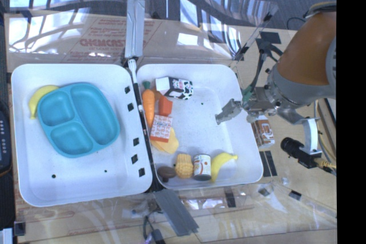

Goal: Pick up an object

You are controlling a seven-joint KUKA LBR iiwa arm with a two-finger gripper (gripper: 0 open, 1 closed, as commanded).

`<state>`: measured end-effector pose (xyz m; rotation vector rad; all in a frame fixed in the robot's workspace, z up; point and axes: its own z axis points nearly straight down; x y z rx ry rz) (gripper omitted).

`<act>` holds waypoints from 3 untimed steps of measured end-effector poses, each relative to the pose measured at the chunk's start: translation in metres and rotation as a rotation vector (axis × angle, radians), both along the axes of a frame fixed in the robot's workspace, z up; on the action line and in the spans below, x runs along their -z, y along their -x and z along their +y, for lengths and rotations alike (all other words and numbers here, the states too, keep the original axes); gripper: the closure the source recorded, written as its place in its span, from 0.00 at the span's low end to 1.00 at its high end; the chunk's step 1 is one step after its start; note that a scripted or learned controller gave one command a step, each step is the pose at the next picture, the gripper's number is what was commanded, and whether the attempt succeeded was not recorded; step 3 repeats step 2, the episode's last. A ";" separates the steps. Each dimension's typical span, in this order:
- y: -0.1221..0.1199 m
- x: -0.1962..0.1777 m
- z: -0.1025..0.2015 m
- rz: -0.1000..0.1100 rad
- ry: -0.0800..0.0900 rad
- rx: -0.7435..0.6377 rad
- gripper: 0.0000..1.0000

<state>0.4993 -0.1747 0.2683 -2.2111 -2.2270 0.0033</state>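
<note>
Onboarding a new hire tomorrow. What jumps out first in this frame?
The blue divided plate fills much of the left bin, a banana tucked at its upper-left edge. The right bin has toy food crowded along its left and bottom sides: a carrot, corn, a can and a second banana. The gripper hangs over that bin's right side, grey arm reaching in from the right.

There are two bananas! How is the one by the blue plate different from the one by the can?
The left banana lies in the left bin, tucked against the blue plate; the right banana lies in the right bin, beside the can. The left one looks longer, with part of it behind the plate; the right one shows whole. Both are yellow and curved.
</note>
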 end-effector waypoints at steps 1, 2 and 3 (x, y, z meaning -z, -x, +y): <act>-0.060 0.170 -0.014 0.011 -0.003 0.003 0.00; -0.097 0.177 0.079 -0.002 -0.001 -0.072 0.00; -0.097 0.177 0.079 -0.002 -0.001 -0.072 0.00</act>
